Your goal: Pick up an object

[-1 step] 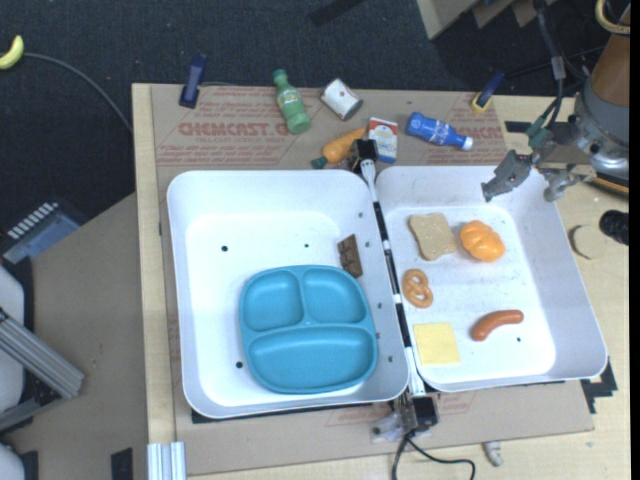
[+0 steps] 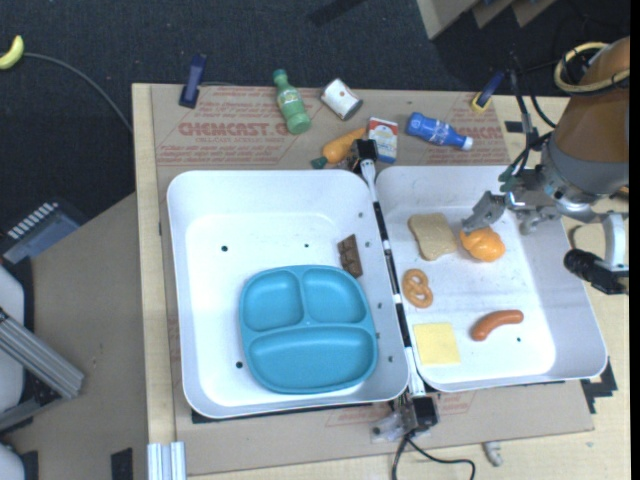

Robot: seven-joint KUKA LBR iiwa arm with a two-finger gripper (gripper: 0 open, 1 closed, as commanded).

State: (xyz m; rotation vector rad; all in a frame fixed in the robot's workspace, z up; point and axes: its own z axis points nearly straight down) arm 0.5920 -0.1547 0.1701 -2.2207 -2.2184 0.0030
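Observation:
The right bin holds a bread slice, an orange fruit, a pretzel, a sausage and a yellow cheese slice. My gripper hangs over the bin's upper right part, just above and behind the orange fruit. It is open, its two fingers spread apart with nothing between them. The left bin carries a blue divided plate and a small brown piece near the divider.
On the board behind the bins lie a green bottle, a white can, a blue bottle, a small carton, a carrot and a blue marker. The arm's orange band rises at the right.

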